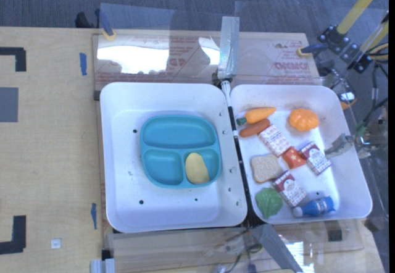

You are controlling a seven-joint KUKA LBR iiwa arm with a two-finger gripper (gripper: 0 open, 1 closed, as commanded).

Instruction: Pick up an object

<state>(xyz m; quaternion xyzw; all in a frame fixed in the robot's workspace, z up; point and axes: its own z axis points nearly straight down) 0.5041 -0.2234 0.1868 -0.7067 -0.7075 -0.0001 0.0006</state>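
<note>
Gripper point(340, 144) hangs at the right bin's point(361, 188) right rim, fingers apparently parted, nothing between them. Just beside it in the bin lies a small carton point(316, 159); a yellow potato point(197, 168) sits in the teal tray point(179, 131).

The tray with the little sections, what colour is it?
The tray is light blue, seen clearly in the camera view, sitting in the left bin.

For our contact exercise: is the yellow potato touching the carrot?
Apart. The camera view shows the yellow potato on the blue tray in the left bin, the carrot in the right bin.
</note>
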